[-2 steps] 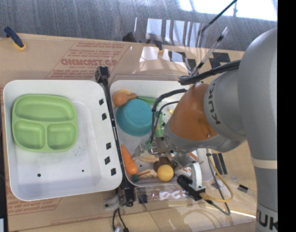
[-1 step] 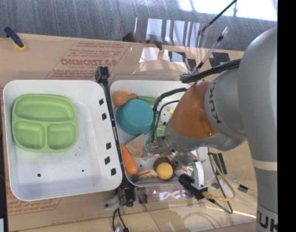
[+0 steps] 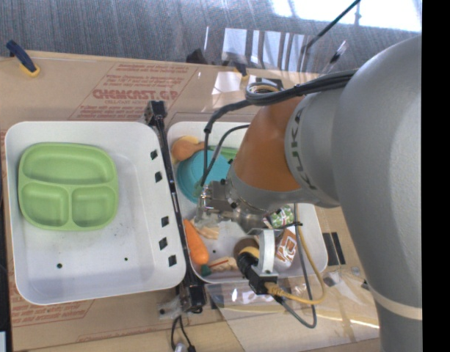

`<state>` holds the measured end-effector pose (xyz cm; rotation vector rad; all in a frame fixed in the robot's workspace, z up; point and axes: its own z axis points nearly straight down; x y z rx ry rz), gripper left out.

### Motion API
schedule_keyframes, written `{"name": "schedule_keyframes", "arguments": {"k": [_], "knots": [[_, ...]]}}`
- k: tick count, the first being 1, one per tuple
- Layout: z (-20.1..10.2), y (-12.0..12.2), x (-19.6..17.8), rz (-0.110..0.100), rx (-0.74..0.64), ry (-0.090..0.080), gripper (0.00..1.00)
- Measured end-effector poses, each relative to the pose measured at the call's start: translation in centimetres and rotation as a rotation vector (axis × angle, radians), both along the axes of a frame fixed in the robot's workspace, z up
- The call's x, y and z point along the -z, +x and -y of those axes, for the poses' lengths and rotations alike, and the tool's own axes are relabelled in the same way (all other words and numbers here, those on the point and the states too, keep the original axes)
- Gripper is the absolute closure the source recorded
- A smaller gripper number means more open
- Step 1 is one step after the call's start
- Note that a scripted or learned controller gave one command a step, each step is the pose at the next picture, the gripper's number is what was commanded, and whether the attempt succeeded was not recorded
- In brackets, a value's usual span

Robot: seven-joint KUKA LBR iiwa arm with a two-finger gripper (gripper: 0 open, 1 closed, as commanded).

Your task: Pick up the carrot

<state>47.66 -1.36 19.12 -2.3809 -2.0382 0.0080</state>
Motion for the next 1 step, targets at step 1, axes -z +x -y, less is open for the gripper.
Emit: {"name": "schedule_keyframes", "arguments": {"k": [1], "knots": [[-3.77,-0.13,0.11,-0.005,-0.243,0.002,1.00]]}}
